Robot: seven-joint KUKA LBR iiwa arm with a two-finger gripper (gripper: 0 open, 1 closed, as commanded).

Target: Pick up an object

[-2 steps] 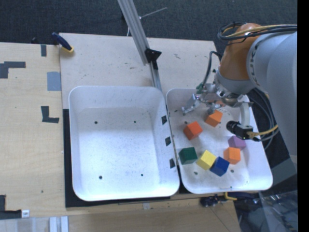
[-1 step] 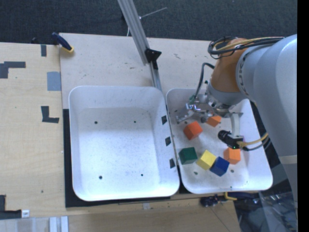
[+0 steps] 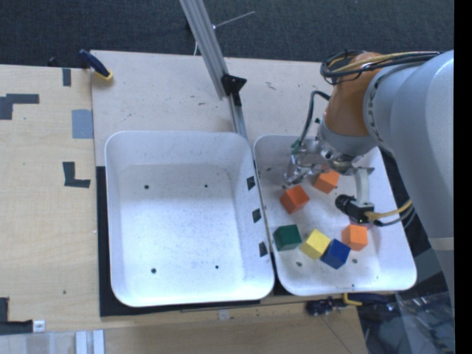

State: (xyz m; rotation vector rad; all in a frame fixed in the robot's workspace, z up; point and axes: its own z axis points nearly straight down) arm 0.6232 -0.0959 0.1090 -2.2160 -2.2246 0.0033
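The end effector (image 3: 304, 169) hangs low in the right bin (image 3: 391, 271), near its back left corner, with the grey arm (image 3: 413, 116) and its orange band (image 3: 346, 113) crowding in above and to the right of it. Whether it is released or clenched I cannot tell: the metal parts at the tip blur together, and no block shows between them.

The relation that matters is with the orange cube (image 3: 294, 198). It lies just below and slightly left of the tip in this view, almost touching it, tilted so that one corner points up the picture toward the end effector. A second orange block (image 3: 325, 181) sits just to the right of the tip, partly tucked under the wrist hardware, so its full outline is hard to read. Either could be the target; the tilted cube looks the nearer and the more open to a grasp, though its diagonal set means the tip may meet corners, not flat faces.

Further from the tip, toward the front of the bin, lie a green cube (image 3: 287, 236), a yellow cube (image 3: 317, 243), a blue cube (image 3: 335, 254) touching the yellow one, and a third orange cube (image 3: 356, 236). The left bin (image 3: 118, 198) lies well off to the left of the tip.

The wrist hides the bin floor directly beneath it, and a black cable fitting (image 3: 354, 209) stands in front of part of the bin's right side.
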